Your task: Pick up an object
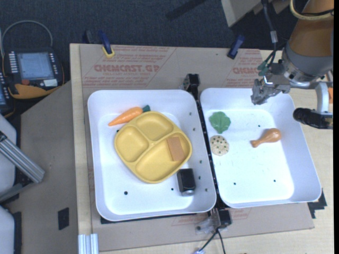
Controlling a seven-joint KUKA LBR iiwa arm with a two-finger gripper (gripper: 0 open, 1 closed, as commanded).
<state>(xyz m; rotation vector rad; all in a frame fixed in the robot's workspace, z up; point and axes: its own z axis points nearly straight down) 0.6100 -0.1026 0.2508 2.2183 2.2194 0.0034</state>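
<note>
Grey metal of the gripper (263, 95) sits over the far edge of the right bin (296, 192), at about one o'clock of that bin's floor. Whether it is spread or closed cannot be told from this slanted view; nothing shows between its tips, so no object is judged held.

Nearest candidate: the chicken drumstick (266, 137), lying at six o'clock from the gripper, near but apart, alone on bare white floor. At eight o'clock from the gripper lies the green leafy piece (220, 121), and just beyond it the round speckled cookie (219, 145); both sit close to the bin's left wall.

Across the divider, the left bin (100, 157) holds a yellow divided plate (145, 152) with a tan block (176, 148) in one compartment, a carrot (125, 116) touching the plate at its eleven o'clock, and a small black box (186, 181) at its five o'clock.

Assessment: the step in hand is selection and approach. The drumstick appears the soundest choice, having open floor on all sides. Closing across its narrow shaft rather than the bulbous end should seat it better. The cookie and the leafy piece look flat, and the wall beside them may obstruct one finger.
</note>
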